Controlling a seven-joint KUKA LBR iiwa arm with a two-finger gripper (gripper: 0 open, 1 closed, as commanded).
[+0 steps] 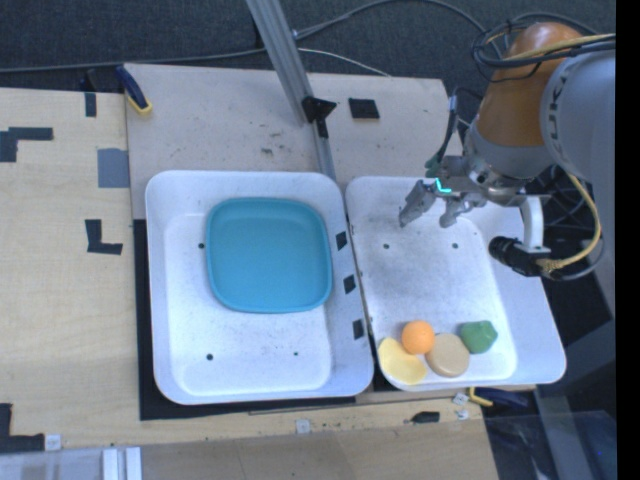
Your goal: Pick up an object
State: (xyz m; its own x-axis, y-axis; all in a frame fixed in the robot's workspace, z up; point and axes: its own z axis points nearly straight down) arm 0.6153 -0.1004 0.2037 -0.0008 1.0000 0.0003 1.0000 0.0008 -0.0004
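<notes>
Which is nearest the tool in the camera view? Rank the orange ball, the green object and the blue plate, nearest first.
From the tool:
1. Orange ball, front of the right bin.
2. Green object, same bin, front right; too close to the ball to call firmly.
3. Blue plate, left bin.

The grey robot arm with its orange band [535, 88] runs off the right edge, its base out of frame. A tan round disc [449, 356] covers part of a flat yellow piece [397, 364] and overlaps the edge of a small green lump [480, 335]. The slanted grey metal pole [283, 50] is cut by the top edge. What the green lump is cannot be told.
</notes>
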